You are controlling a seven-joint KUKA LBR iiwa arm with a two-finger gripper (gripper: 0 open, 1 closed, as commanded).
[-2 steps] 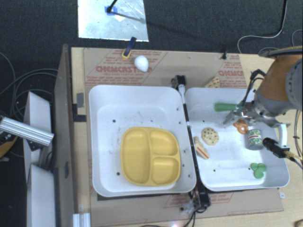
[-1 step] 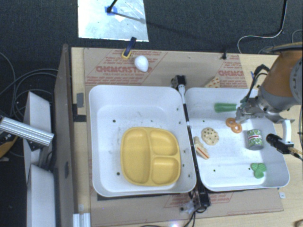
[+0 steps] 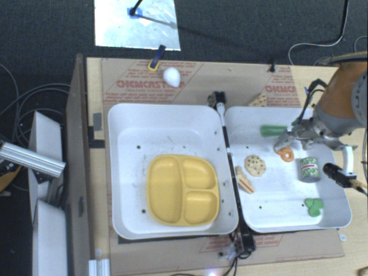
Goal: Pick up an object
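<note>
The claw hangs over an orange ring; whether it grips is unclear. Behind it, the cardboard reads "CHEMCAST".

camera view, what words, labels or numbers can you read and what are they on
"CHEMCAST" in red print on the brown paper sheet under the bins, left of the white egg.
A second red "CHEMCAST" print on the same sheet near the arm, partly hidden and blurred.
The label on the small can in the right bin: too small to read.
</note>
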